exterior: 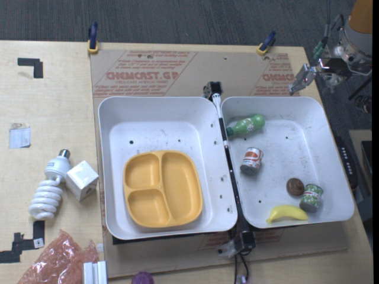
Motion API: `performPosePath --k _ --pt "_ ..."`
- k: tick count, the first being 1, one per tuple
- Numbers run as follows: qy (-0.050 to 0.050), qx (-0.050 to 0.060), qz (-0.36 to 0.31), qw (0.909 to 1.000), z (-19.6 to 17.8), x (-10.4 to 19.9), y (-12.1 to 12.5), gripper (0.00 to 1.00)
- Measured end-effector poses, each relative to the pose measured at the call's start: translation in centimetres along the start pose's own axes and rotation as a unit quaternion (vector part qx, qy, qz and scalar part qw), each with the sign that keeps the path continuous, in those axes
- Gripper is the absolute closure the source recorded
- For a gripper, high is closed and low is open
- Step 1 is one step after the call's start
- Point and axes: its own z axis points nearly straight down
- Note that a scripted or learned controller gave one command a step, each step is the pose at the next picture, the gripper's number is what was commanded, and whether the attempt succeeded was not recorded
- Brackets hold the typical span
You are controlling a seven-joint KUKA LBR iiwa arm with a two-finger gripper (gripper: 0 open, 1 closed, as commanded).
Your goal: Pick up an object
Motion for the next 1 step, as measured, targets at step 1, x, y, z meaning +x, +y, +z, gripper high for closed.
performPosePath --k 1 --pt "0.000 -0.001 0.000 1.0000 9.43 -3.97 0.50 0.00"
